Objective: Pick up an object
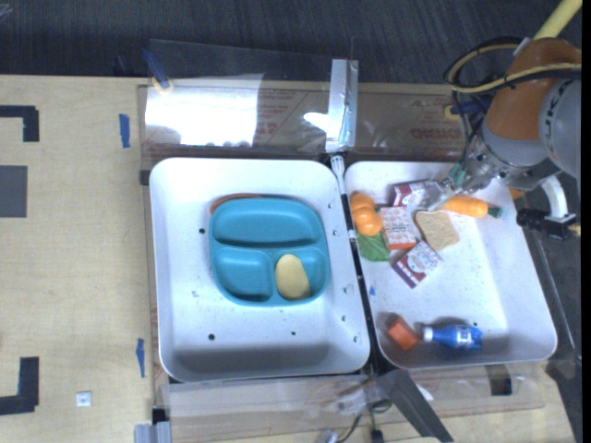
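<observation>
1. The claw (459,181) sits over the far part of the right bin (517,303), reaching in from the right; whether it is open or closed I cannot tell, since it is small and blurred against the clutter.
2. Just beside the claw lies a toy carrot (466,207), orange with a green tip pointing right; nothing can be seen gripped.
3. Next to the carrot, toward the bin's middle, lies a tan slice of bread (438,230), with red-and-white packets (399,226) around it.
4. Near the bin's left wall sit an orange fruit (365,217) and a green piece (374,246) just below it.
5. Along the near edge of the right bin lies a blue bottle (455,337) on its side, with an orange lump (401,334) just to its left.
6. The left bin (185,321) holds a blue divided tray (268,247); a yellow potato-like item (293,276) lies in its near right compartment.
7. Both bins rest side by side on the wooden table (65,275).
</observation>
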You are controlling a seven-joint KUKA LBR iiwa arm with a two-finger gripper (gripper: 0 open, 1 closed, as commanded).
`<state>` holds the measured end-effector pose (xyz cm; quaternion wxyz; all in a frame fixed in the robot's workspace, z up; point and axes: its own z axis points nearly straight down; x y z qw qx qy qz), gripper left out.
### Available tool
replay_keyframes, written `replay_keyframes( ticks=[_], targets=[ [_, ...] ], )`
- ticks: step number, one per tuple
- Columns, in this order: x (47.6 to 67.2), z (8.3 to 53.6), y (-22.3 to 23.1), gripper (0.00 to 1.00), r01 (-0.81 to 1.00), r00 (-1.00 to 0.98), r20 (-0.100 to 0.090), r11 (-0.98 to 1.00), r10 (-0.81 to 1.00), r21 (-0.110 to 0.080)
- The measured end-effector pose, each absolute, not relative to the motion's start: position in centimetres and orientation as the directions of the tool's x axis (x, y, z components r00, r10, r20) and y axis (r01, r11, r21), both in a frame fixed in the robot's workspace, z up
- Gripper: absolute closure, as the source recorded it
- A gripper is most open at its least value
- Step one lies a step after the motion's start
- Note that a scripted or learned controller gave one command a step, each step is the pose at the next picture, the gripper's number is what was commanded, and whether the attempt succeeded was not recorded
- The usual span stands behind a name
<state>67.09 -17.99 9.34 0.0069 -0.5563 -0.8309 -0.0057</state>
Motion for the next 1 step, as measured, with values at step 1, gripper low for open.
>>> replay_keyframes(
  ticks=[1],
  targets=[
    [65.91, 8.62, -20.94, 0.0, 0.975, -0.22, 0.0, 0.22, 0.975, 0.001]
  ],
)
